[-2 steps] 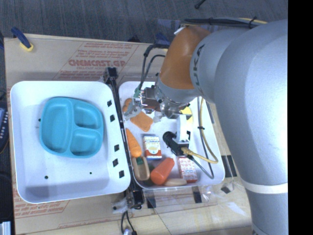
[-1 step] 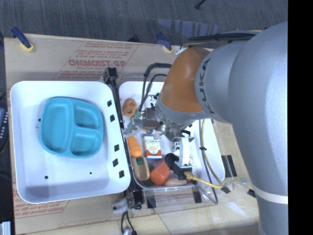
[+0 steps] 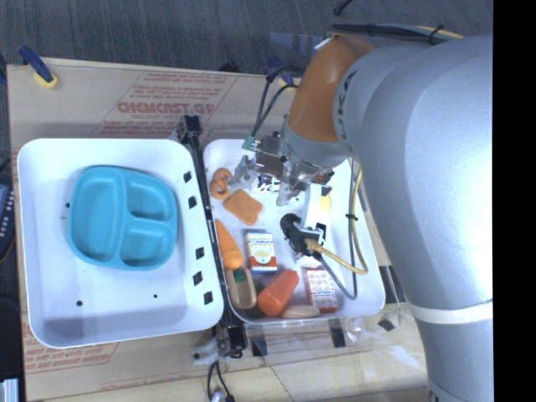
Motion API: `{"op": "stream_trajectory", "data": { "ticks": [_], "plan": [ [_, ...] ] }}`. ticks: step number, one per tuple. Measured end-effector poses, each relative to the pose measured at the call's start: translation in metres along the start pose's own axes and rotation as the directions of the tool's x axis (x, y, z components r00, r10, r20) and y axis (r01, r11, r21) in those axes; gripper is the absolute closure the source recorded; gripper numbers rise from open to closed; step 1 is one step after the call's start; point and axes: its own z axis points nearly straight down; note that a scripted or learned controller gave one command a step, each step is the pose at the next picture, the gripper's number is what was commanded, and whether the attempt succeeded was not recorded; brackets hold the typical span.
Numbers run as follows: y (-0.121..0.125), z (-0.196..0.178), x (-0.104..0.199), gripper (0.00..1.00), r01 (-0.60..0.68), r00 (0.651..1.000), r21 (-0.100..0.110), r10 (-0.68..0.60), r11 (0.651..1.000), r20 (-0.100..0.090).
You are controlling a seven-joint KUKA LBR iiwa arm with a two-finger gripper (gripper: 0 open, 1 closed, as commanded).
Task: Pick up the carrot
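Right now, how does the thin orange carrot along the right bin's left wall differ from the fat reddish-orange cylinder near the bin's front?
The thin orange carrot is slim and tapered; the fat reddish-orange cylinder is thicker with blunt ends. The carrot is lighter orange, the cylinder redder. The carrot runs along the right bin's left wall; the cylinder lies slanted near the front. Both lie flat in that bin.

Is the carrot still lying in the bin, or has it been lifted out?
Still in. The carrot lies flat against the right bin's left wall, apart from the hand above it.
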Motion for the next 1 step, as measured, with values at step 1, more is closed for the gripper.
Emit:
{"op": "stream_trajectory", "data": {
  "ticks": [1],
  "plan": [
    [-0.0503,0.0005,0.0162,0.0,-0.031,1.0,0.004,0.031,0.999,-0.001]
  ]
}}
